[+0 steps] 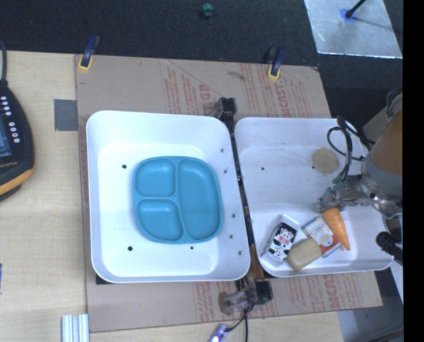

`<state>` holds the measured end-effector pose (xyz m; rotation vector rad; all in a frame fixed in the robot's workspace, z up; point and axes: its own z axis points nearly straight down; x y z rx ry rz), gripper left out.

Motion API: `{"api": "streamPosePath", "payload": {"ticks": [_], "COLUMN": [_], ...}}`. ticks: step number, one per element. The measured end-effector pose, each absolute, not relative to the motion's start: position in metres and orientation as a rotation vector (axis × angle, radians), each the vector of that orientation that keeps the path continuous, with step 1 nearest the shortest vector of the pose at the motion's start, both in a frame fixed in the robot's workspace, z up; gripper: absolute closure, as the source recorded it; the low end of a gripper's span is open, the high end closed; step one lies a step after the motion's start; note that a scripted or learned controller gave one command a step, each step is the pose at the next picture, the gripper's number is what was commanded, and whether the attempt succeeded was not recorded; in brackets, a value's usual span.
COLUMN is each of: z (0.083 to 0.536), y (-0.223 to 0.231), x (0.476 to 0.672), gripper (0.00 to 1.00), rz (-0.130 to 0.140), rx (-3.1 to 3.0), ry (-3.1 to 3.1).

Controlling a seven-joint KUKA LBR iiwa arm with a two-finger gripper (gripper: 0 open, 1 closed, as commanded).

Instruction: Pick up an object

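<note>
The right white bin [269,137] holds several objects. An orange carrot [338,228] lies near its front right, beside a small white and red packet [317,230]. A black-and-white cow-patterned piece [283,240] and a tan bread-like lump [302,254] sit at the front edge. A round tan disc [326,161] rests further back. My gripper [335,198] reaches in from the right and hangs low just above the carrot's upper end, its tip dark and blurred among cables. I see nothing held in it.
The left white bin [105,191] holds a blue divided plate [177,198]. A teach pendant [1,144] lies at the bench's left edge. Clamps [272,61] hold the cardboard sheet at the back. The arm's grey body [383,162] overhangs the right bin's right wall.
</note>
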<state>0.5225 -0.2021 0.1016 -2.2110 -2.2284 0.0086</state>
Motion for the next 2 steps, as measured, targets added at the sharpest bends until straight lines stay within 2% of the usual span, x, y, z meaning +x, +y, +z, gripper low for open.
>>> {"api": "streamPosePath", "payload": {"ticks": [1, 2], "z": [0.161, 0.217], "y": [-0.151, -0.04], "x": [0.592, 0.554], "gripper": [1.0, 1.0], "rz": [-0.001, 0.002], "rx": [-2.215, -2.212], "ry": [-2.226, -2.227]}}
